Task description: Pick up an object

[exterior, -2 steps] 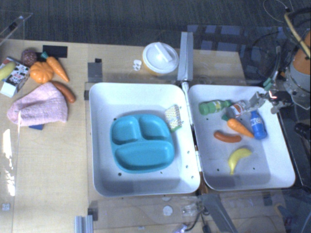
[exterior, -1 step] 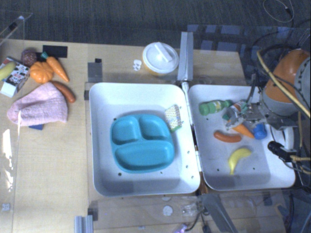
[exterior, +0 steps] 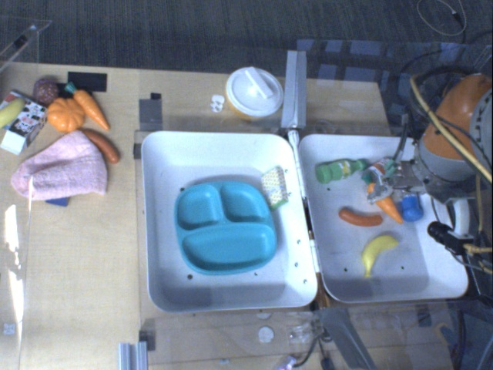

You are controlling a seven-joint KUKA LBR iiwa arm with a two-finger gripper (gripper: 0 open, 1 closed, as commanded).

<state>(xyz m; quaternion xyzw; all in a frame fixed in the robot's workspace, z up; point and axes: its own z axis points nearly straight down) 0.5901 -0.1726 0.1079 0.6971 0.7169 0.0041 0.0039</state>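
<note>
The right bin (exterior: 431,276) holds a green bottle (exterior: 340,169), an orange-red sausage (exterior: 360,217), a yellow banana (exterior: 378,250), an orange carrot (exterior: 390,208) and a small blue cup (exterior: 412,207). My gripper (exterior: 384,180) hangs low over the bin's upper middle, just right of the bottle's cap end and right above the carrot's upper tip. The wrist and cables hide what lies directly under it. Nothing can be seen held in it.
The left bin (exterior: 162,206) holds a blue divided plate (exterior: 226,227) and a yellow-green scrubber (exterior: 275,186) at its right wall. A white lidded bowl (exterior: 255,92) sits behind the bins. A pink cloth (exterior: 62,168) and toy vegetables (exterior: 77,112) lie at the far left.
</note>
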